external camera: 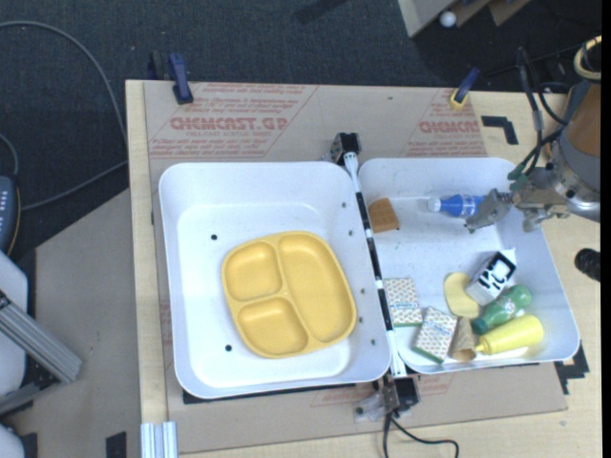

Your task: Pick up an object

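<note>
From here I see the tool (pixel 496 212) low over the right bin (pixel 420 175), near the back right corner of the surface. Its fingers look spread, with nothing between them. The blue-capped bottle (pixel 452 204) lies just beside it, toward the bin's far wall. I think the bottle can roll away if one finger touches it first. The crowded pile near the front edge, with the yellow bottle (pixel 511 335), is well apart.

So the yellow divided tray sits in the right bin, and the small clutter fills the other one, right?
Not quite. The camera view shows the yellow divided tray in the left bin; the small clutter, such as the blue-capped bottle, fills the other one, the right bin.
</note>
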`<state>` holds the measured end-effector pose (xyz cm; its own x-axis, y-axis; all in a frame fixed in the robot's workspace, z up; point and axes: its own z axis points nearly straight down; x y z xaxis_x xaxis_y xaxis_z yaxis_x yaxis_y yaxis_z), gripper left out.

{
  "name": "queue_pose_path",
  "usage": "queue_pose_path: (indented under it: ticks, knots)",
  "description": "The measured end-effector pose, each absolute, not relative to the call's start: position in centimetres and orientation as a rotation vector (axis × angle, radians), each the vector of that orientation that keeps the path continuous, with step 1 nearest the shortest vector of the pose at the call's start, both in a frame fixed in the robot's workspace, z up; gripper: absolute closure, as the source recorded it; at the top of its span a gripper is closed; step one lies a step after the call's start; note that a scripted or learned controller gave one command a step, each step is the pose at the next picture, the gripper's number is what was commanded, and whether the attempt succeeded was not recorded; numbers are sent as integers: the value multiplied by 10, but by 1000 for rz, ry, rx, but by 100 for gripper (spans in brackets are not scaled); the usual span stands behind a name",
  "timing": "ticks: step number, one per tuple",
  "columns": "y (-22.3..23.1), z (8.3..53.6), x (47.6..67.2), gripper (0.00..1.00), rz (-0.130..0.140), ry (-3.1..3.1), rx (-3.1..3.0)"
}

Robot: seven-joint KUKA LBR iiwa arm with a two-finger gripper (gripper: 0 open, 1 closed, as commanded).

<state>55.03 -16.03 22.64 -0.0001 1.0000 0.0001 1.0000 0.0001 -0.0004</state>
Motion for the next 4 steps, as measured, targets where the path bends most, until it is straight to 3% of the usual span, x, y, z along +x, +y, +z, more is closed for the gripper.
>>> queue_pose_path:
  ticks: [1,2,3,4]
  knots:
    - [-199,105,553,0,-13,-2241,-2239]
    - [-200,117,554,100,-15,-2243,-2246]
    - [-171,176,619,100,-2,-2224,-2221]
    - [-172,175,618,0,0,-2224,-2221]
